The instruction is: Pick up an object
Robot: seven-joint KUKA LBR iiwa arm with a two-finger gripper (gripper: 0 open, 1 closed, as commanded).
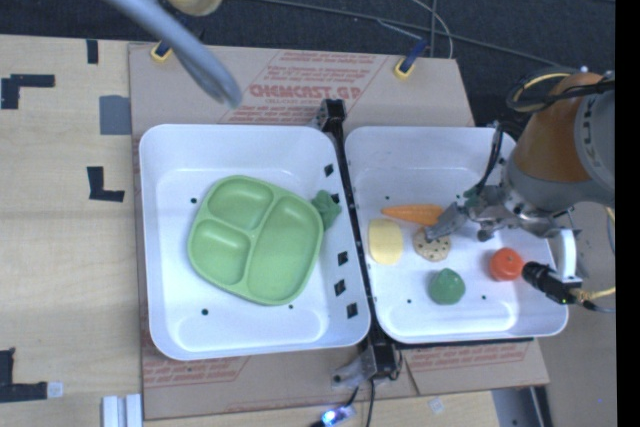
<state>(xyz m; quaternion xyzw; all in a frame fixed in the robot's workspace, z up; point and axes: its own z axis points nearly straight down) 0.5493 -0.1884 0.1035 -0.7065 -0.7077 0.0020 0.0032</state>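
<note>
Gripper (447, 227) is hanging low right over the cookie (433, 246), probably lining up a grab, can't tell its state tbh.

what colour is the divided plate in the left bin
Light green. The divided plate shows plainly in the camera view, lying in the left bin.

My hand (447, 227) is down inside the right bin (400, 147), its tip just above a speckled cookie (433, 246) and right beside a carrot (412, 213) that lies across the bin floor. A pale yellow lemon (385, 241) sits next to the cookie on its left, a green round piece (447, 286) lies nearer the front wall, and an orange-red piece (506, 263) rests under my wrist. The left bin (160, 215) holds a green divided plate (258, 238), tilted, with a small dark green item (326, 207) touching its right edge.
</note>
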